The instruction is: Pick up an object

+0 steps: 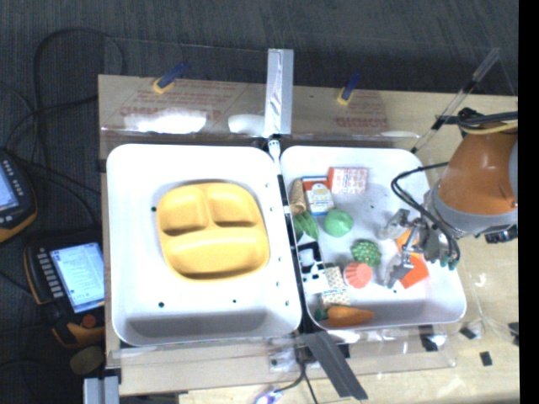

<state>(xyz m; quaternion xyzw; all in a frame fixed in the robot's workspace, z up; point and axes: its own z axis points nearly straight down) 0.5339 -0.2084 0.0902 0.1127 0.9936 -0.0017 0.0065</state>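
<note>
The jaws [406, 255] hang low inside the right bin [438, 305], near its right wall; whether they are open or gripping cannot be told. An orange block [414, 273] lies right under them. Left of that block sit a green ball [338, 223], a dark green lump [365, 251], a carrot [347, 315] and small cartons [348, 179]. The left bin [126, 225] holds a yellow tray [214, 229]
</note>
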